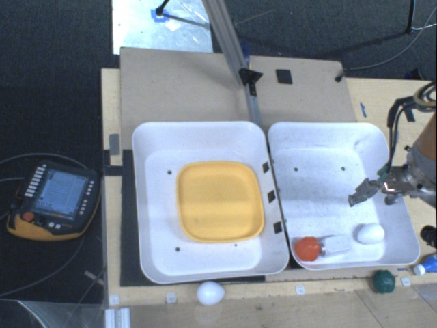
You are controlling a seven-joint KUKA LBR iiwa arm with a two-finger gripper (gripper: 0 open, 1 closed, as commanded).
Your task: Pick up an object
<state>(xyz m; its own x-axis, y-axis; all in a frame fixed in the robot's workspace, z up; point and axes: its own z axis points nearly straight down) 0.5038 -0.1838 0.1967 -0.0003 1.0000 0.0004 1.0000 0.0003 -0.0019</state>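
Two shallow white bins sit side by side on the worktop; the left bin carries a square yellow plate lying flat near its middle; the right bin carries three small things along its near edge. A red ball-like object lies in the near left corner of the right bin, touching a pale, whitish piece just to its right; a white egg-shaped object rests further right, near the bin's right wall. The arm enters from the right, and the end effector hangs over the right side of the right bin, above and just beyond the white egg-shaped object; one dark finger points toward the bin's middle; whether the fingers are parted or closed cannot be told, and nothing is seen between them. Outside the bins, a second white egg lies on the worktop's near edge below the left bin; a dark green ball sits near the right bin's near right corner; a handheld control pendant rests on the dark floor at left.
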